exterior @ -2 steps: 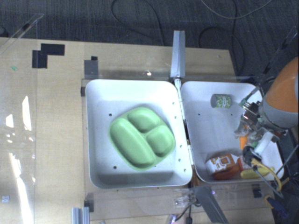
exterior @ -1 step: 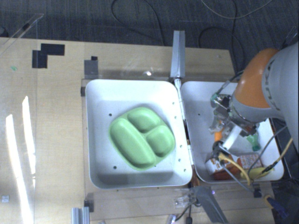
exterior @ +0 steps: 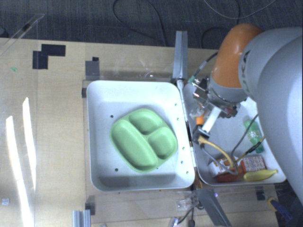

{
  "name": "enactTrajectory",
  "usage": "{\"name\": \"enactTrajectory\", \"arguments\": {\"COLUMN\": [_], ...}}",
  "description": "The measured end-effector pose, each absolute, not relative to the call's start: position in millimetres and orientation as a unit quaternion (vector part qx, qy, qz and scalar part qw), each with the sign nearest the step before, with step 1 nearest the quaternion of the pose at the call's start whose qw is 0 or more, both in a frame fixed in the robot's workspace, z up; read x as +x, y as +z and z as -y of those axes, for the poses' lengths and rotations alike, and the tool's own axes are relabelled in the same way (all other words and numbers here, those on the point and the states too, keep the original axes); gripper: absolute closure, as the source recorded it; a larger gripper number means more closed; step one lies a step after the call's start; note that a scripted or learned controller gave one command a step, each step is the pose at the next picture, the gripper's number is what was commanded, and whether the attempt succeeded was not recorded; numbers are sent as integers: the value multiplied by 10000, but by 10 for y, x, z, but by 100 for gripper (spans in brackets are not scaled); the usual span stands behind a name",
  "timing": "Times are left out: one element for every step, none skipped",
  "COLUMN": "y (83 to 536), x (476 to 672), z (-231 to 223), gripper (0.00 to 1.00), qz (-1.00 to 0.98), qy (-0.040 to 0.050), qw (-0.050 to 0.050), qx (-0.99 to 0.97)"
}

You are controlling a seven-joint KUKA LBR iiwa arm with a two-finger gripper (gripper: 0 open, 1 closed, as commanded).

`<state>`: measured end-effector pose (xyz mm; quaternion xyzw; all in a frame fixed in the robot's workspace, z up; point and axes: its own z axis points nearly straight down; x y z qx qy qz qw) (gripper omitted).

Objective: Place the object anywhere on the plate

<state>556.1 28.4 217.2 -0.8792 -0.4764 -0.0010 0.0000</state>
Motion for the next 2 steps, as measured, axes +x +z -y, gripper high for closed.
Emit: {"name": "enactTrajectory", "arguments": {"y": [1840, 1942], "x": [5555, 5563], "z": [-323, -336], "gripper": [100, 100], "qz": [4277, 4322], "qy": [2, -2], "qw": [-1, -1], "qx": [-9039, -9018]}}
